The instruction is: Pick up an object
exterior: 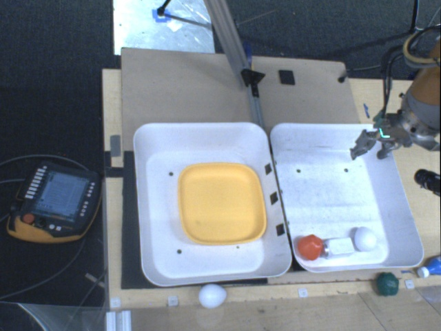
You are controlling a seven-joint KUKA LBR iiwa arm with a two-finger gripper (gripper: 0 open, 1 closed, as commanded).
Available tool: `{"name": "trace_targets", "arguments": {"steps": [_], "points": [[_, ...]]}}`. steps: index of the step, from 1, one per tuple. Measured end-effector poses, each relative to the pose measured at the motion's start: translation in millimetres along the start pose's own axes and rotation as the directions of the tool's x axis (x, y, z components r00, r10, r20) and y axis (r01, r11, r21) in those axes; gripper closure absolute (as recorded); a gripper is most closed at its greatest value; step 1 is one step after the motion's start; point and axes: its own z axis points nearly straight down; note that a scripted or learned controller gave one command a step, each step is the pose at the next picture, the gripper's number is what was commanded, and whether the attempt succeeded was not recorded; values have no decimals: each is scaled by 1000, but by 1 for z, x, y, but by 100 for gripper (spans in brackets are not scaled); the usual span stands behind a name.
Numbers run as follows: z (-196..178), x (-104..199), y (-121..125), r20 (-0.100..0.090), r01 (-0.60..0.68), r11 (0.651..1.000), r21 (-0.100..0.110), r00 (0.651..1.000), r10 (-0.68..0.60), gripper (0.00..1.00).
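The gripper [371, 147] hung open and empty over the right bin [331, 185], far from the orange ball [310, 247], probably pre-descent

Dark speckled carpet floor [55, 61] from 7 to 12 o'clock, pale wooden bench [303, 102] central, tan board on it, bright reflective floor patch [162, 16] at 11 o'clock, black cables [14, 167] at 9 o'clock.

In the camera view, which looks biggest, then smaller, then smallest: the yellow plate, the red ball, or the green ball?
1. Yellow plate, by far the biggest.
2. Red ball.
3. Green ball, slightly smaller-looking than the red one, though it's close.
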Motion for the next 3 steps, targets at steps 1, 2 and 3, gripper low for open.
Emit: {"name": "trace_targets", "arguments": {"steps": [1,2,3], "points": [[0,0,0,0,0,1000,0,1000,0,0],[59,6,4,-1,1,1000,5,1000,-1,0],[111,6,3,-1,0,1000,4,1000,0,0]]}}
